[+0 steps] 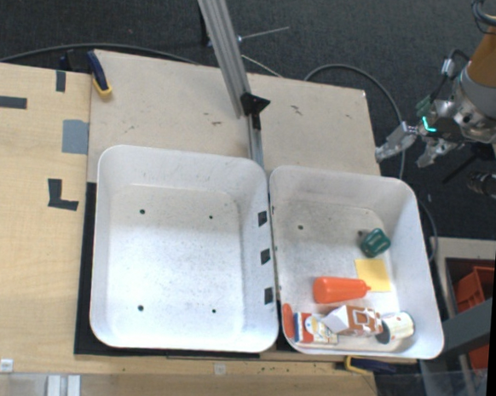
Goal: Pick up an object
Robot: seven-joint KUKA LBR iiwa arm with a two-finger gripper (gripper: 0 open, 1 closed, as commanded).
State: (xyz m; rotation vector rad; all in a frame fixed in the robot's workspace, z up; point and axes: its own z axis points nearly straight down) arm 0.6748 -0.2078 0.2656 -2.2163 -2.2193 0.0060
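Hovering beyond the far right corner of the right bin [400, 189], the gripper [415, 144] has its fingers spread and nothing between them. The objects lie toward the bin's near right: orange cone [341, 289] lengthwise left-right, yellow square [374, 273], green piece [374, 241] nearest the arm. Room looks open above the green piece; the near wall crowds the carton [349, 322].
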